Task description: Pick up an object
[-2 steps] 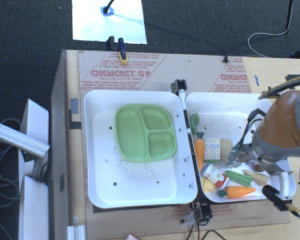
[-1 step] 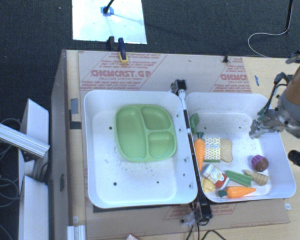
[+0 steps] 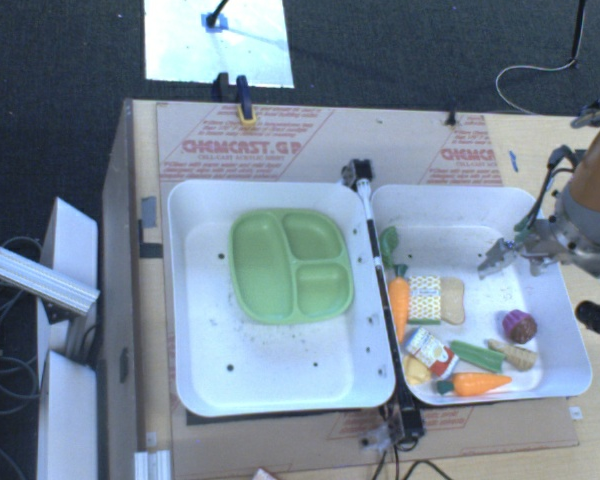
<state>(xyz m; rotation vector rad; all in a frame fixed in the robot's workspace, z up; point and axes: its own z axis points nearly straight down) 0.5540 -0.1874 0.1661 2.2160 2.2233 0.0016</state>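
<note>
My gripper [image 3: 498, 256] hangs over the right part of the right bin [image 3: 450, 211], above bare bin floor. Nothing shows in it. Toy foods lie in that bin. An upright orange carrot [image 3: 398, 306] sits by the left wall, with a green piece [image 3: 388, 240] above it. A yellow and white block [image 3: 425, 298] and a beige slice [image 3: 452, 300] lie in the middle. A purple item [image 3: 519, 325] rests below the gripper, apart from it. Near the front lie a red and white packet [image 3: 430, 348], a green bean [image 3: 477, 355] and a second carrot [image 3: 475, 383].
The left bin [image 3: 205, 368] holds a green divided plate [image 3: 290, 266]. A black bar [image 3: 375, 268] runs between the two bins. The arm [image 3: 590, 198] comes in over the right bin's right wall. Cardboard lines the bench behind the bins.
</note>
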